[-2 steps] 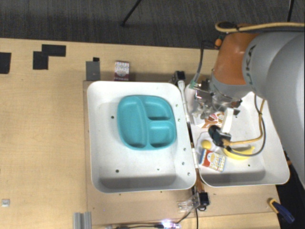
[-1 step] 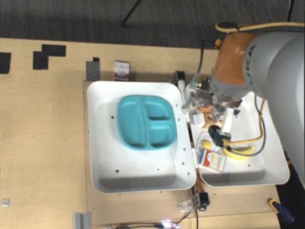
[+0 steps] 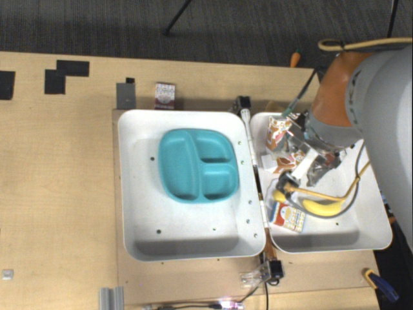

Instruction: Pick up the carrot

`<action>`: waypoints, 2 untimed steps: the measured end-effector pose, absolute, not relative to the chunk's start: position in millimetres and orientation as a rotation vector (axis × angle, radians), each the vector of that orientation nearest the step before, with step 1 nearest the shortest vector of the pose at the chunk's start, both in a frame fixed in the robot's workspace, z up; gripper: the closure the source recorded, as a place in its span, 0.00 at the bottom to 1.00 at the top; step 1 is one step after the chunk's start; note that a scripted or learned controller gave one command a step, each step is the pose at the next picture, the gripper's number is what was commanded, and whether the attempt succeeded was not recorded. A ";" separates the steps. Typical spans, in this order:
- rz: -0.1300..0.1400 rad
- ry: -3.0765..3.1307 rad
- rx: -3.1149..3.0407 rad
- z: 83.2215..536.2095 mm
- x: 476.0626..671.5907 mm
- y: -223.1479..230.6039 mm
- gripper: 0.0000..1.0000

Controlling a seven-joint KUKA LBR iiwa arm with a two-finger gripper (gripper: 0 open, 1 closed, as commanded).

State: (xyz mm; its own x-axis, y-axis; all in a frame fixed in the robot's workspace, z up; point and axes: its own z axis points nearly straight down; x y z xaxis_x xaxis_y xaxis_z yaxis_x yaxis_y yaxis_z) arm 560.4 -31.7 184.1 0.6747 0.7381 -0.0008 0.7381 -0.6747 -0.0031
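I see the pincer low in the right bin, over clutter beside the banana; grip state unreadable. Carrot unidentified. Likely probing for it.

We see a robotics lab or test cell. A pale wooden bench carries two shallow white bins fixed side by side, with black marker patches near its far left edge. A grey industrial arm reaches in from the right. Dark carpet lies beyond the bench's far edge.
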 end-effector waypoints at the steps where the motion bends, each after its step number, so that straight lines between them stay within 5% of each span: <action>1: 0.003 -1.226 -2.889 183.9 552.8 -29.0 0.00; 2: -0.001 -1.243 -2.881 194.8 554.7 -27.8 1.00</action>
